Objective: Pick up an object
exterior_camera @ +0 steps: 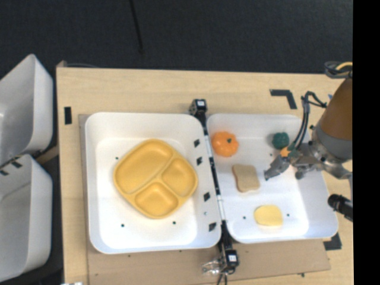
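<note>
In the right bin (297,230) lie an orange fruit with a green stem (225,143), a tan slice of bread (246,177), a pale yellow piece (268,216) and a small dark green piece (280,139). My gripper (290,169) hangs over the bin's right half, just right of the bread and below the green piece. Its two grey fingers (274,169) stand spread apart, open, with only white bin floor between them. A small orange bit (285,152) shows just above the gripper, near the green piece.
The left bin (101,230) holds a yellow divided plate (155,177). A ridge with black clips (209,177) separates the two bins. White containers (21,105) stand off the bench's left edge. The arm's cables (306,114) hang over the right bin's far corner.
</note>
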Robot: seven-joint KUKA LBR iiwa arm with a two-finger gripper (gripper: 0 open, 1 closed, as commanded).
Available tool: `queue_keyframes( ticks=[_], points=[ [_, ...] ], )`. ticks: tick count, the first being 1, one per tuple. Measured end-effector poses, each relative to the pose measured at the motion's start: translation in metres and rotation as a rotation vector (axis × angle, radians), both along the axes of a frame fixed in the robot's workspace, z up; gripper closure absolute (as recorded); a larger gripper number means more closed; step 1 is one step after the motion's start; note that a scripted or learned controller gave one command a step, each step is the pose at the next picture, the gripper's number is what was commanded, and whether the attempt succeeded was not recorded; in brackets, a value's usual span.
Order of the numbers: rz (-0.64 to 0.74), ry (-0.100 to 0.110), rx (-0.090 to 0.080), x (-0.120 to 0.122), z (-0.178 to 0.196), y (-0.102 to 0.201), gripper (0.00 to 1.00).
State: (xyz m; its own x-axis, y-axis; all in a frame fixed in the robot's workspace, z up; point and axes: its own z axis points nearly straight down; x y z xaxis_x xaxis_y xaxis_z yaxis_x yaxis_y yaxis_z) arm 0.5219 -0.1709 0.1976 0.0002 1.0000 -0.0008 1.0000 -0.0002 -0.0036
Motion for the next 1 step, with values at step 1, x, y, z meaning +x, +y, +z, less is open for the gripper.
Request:
queue_keyframes(
  ticks=[1],
  points=[
    [-0.002, 0.001, 0.0, -0.0006, -0.0634, -0.0037, 0.0]
  ],
)
